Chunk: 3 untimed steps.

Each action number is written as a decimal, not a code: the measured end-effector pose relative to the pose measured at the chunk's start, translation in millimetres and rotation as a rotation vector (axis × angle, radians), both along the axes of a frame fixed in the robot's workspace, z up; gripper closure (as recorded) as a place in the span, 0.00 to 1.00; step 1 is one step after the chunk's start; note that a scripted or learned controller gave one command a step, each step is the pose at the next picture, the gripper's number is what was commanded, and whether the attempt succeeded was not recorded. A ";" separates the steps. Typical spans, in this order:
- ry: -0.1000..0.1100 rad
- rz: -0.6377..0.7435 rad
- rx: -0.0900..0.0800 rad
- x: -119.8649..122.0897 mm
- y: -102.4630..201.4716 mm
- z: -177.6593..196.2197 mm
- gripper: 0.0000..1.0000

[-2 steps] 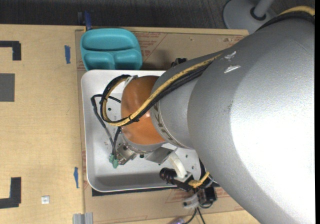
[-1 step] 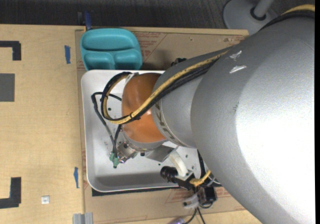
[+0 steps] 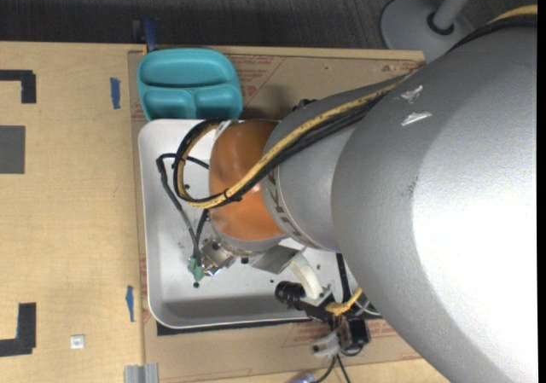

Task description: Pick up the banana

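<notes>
**Low over the bin, working blind**

My arm (image 3: 444, 202) reaches in from the right, slung low. The orange band (image 3: 241, 189) and wrist (image 3: 213, 255) point steeply down into the white bin (image 3: 156, 202), with black and yellow cables (image 3: 192, 189) looped alongside. My fingers sit beneath the wrist, so I cannot tell whether they are spread or pressed together. My own bulk also hides the bin floor, so I cannot tell where the banana lies (I'd guess under me).

To do this step well, I judge I should centre over the banana's middle and straddle its narrow width. I should close gently, then lift straight up, clear of the bin wall and those cables. Beyond the bin, a teal tray (image 3: 189, 87) rests on the bench (image 3: 68, 202), touching the far rim.
</notes>
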<state>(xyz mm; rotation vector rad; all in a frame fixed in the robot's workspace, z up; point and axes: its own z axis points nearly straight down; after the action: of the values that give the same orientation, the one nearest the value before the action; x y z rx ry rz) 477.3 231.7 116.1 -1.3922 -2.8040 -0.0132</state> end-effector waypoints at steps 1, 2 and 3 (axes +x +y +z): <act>-0.002 0.000 0.001 0.5 0.2 9.7 1.00; -0.004 0.000 0.002 1.1 0.6 19.6 1.00; -0.008 -0.054 -0.009 3.0 -11.7 -28.1 1.00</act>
<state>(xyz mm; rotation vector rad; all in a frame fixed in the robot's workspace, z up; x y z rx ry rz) 480.3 219.9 88.0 -1.4728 -2.7750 -0.0072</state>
